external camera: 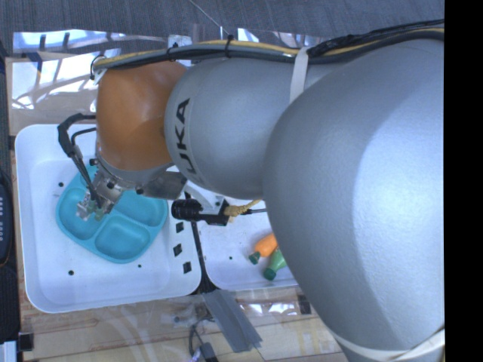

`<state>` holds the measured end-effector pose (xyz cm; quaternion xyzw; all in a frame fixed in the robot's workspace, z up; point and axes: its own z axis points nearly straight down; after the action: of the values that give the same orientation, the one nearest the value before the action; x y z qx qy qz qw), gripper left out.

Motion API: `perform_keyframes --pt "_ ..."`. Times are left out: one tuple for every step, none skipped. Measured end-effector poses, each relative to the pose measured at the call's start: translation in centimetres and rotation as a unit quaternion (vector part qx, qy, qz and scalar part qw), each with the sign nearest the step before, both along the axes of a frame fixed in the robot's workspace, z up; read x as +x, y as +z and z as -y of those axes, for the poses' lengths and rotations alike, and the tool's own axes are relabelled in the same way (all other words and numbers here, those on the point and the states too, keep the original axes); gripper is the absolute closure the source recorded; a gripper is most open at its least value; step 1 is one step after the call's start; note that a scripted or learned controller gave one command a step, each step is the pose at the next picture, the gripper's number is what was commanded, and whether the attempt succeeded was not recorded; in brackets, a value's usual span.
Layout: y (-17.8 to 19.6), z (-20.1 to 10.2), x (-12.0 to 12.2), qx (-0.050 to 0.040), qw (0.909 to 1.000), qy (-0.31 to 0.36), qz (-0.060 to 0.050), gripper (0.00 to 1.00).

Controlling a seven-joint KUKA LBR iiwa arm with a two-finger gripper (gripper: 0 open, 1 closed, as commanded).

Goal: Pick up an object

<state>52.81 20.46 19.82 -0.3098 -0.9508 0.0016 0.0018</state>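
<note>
Tray (121, 236), light blue, shallow compartments, rounded corners

Dark grey carpet (113, 2) lies beyond wooden bench (113, 326).

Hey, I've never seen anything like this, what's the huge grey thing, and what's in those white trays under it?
It's a robot arm, grey with an orange band, seen by one fixed camera looking down from above. It reaches in from the right and fills most of the view. Its gripper is down over a blue divided plate in the left white bin. I can't tell whether it grips anything. The right white bin holds an orange item and a green item.
</note>
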Motion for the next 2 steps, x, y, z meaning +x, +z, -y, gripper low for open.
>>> perform_keyframes --pt "-0.2 -1.0 0.1 0.0000 0.9908 -0.135 0.002 1.00" --pt "-7.7 0.3 -5.4 0.0004 0.9909 0.134 -0.001 1.00"
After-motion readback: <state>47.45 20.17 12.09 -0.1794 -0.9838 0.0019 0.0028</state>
